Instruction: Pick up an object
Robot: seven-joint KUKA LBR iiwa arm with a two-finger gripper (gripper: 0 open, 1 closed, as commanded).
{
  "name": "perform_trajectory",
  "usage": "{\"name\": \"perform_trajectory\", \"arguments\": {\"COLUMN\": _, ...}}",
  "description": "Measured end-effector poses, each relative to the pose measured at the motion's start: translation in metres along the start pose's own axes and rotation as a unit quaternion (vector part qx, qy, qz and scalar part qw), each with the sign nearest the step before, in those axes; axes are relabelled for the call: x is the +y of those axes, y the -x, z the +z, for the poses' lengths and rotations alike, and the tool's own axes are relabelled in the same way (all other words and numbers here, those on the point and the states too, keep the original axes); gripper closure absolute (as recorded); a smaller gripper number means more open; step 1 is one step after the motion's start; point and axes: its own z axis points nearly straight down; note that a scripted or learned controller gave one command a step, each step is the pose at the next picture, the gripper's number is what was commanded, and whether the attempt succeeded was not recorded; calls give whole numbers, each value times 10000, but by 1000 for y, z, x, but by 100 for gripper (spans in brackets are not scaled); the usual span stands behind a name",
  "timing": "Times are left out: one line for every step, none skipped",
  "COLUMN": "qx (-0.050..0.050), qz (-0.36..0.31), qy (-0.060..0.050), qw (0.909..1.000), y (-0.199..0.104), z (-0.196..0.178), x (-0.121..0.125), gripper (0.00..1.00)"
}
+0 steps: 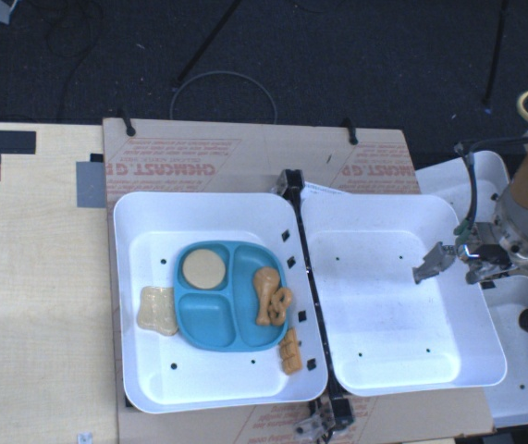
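A blue divided plate (215,326) lies in the left bin (143,220). On it rest a round tan biscuit (202,268) and a twisted tan pretzel-like piece (271,296). A pale slice of bread (157,310) lies against the plate's left side, on the bin floor. A small tan lump (290,351) sits by the plate's lower right corner. My gripper (433,265) hangs over the right side of the right bin (384,340), far from all these objects, with nothing seen in it.
Both bins sit on a cardboard sheet (245,160), joined by a black clip strip (306,285) down the middle. A pale wooden table top (32,294) lies to the left. Cables (472,188) hang near the arm at the right.
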Motion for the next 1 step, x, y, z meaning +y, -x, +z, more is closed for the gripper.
{"name": "perform_trajectory", "arguments": {"qx": -14, "qz": -11, "qy": 60, "qw": 10000, "y": 0, "z": -6, "x": 2, "gripper": 0}}
